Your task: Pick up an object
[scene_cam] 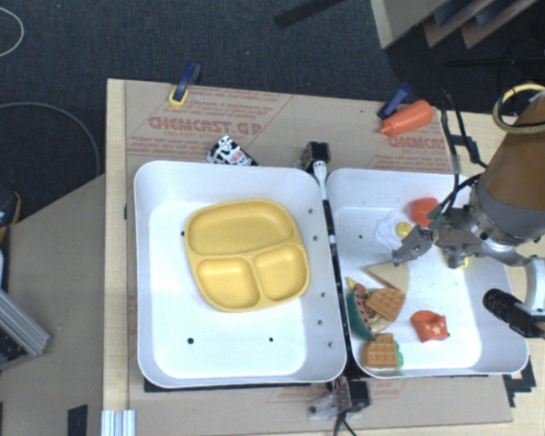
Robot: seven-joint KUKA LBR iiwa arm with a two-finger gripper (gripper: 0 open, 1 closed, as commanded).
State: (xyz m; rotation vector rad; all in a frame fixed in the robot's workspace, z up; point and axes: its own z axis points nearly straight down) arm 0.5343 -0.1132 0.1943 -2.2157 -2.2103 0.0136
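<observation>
Over right bin (485, 359) | hand (434, 252) fingers spread, grasping nothing | red lumpy toy (429, 326) below

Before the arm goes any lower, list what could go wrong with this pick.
1. The gripper hangs over the right bin among close-packed toy foods: the orange piece, the yellow piece and the tan wedge. It may nudge one aside rather than grip it.
2. The waffle pieces overlap other toys by the bin's left wall, so a grab there could lift two or slip.
3. The red piece is small and could skid away.
</observation>
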